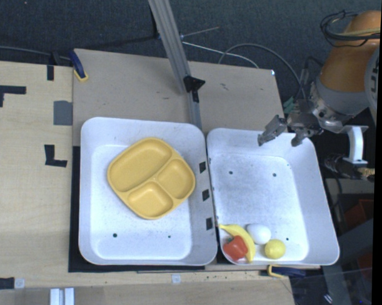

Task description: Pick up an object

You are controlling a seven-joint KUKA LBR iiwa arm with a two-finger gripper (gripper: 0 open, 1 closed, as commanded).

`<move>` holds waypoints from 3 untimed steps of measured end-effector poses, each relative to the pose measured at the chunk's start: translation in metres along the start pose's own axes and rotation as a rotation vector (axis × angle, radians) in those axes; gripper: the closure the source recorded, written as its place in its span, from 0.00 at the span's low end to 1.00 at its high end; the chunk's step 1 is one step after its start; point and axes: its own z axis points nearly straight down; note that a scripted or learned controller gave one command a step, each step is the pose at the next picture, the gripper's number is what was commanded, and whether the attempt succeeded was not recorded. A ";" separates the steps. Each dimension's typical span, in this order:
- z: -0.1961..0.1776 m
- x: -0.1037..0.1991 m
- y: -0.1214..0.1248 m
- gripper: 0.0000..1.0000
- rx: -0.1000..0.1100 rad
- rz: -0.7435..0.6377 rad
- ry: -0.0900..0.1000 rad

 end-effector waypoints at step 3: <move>0.103 0.003 0.010 0.00 0.006 0.001 0.000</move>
